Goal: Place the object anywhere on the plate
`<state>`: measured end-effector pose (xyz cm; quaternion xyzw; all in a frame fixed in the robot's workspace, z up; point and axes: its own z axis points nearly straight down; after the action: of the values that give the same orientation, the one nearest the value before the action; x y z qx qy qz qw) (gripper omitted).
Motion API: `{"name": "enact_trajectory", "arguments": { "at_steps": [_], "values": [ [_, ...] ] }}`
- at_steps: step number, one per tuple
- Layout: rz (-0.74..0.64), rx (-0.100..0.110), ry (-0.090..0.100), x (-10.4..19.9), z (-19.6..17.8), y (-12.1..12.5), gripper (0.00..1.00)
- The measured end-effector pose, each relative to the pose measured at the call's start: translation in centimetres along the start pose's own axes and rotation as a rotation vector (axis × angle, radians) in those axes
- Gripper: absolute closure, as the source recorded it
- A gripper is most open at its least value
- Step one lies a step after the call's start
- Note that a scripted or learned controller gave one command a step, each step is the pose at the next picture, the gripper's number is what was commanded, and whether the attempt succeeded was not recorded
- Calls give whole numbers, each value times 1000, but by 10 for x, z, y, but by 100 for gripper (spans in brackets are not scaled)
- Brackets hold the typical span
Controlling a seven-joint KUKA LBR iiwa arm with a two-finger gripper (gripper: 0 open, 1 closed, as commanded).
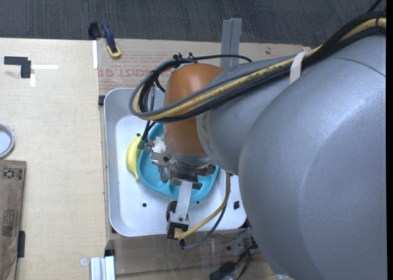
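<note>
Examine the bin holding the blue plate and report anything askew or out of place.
The yellow banana lies along the blue plate's left rim, seemingly hanging partly off it. The arm hides the plate's middle.

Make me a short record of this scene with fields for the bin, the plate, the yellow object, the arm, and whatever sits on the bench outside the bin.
bin: white bin, shallow, holding the plate
plate: blue plate, partly covered by the arm
object: yellow banana, curved along the plate's left rim; cannot tell if it rests on the plate
arm: grey arm with orange band, wrist directly over the plate
outside bin: blue and yellow clamp behind the bin; tape roll and brown paper at the far left
</note>
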<state>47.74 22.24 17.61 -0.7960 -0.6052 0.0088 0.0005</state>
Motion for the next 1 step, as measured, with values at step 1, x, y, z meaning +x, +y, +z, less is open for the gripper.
{"name": "enact_trajectory", "arguments": {
  "at_steps": [1],
  "values": [
    [0,0,0,0,0,0,0]
  ]
}}
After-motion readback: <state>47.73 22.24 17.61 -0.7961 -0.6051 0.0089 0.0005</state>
